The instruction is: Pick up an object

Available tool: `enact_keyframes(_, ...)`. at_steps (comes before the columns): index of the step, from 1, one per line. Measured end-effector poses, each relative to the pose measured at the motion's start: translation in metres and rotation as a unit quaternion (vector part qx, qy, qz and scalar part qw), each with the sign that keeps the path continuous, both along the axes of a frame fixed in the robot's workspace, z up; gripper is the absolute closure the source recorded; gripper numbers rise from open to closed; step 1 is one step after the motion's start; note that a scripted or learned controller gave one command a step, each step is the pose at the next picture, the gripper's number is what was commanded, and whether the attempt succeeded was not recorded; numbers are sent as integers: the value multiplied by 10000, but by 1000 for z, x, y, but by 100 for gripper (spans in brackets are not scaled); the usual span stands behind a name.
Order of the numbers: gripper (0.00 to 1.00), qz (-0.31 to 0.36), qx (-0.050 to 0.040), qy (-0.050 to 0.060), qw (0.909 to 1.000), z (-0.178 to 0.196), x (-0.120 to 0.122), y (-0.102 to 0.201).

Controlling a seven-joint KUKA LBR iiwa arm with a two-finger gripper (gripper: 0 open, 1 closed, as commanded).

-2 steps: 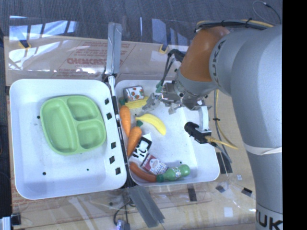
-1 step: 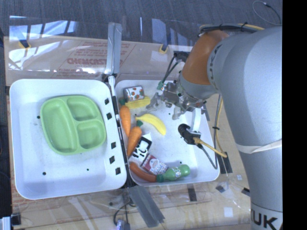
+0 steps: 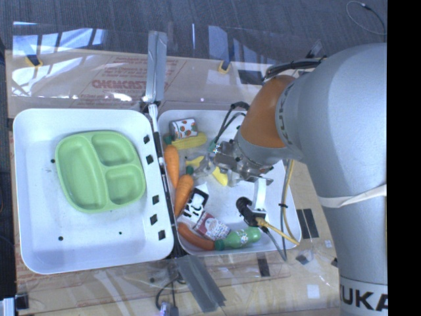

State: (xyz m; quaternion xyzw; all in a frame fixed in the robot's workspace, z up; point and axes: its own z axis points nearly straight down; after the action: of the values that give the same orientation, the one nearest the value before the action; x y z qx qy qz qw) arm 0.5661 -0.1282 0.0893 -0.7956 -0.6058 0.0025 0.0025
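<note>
The left bin [image 3: 39, 196] held a green divided plate [image 3: 100, 170] lying flat towards its far-left part, with bare white floor along its near and right sides. The right bin [image 3: 294, 226] was crowded: two carrots [image 3: 177, 180] lay along its left wall, a small printed box [image 3: 185, 128] sat in the far-left corner, a black-and-white packet [image 3: 195, 206] and a red-labelled packet [image 3: 212, 227] lay near the middle, and a green vegetable [image 3: 242, 237] rested against the near wall beside a sausage-like piece [image 3: 194, 237]. The arm [image 3: 329, 117] reached in from the right, covering much of that bin's right half. The gripper [image 3: 220, 166] hung low over yellow pieces [image 3: 220, 176] in the bin's middle; whether it was parted or closed could not be told.
</note>
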Motion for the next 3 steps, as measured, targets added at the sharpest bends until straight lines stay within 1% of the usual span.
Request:
enact_keyframes(1,0,126,10,5,9999,0,-12,-39)
enact_keyframes(2,100,151,12,23,9999,8,-12,-38)
enact_keyframes(3,0,153,11,22,9999,8,-12,-38)
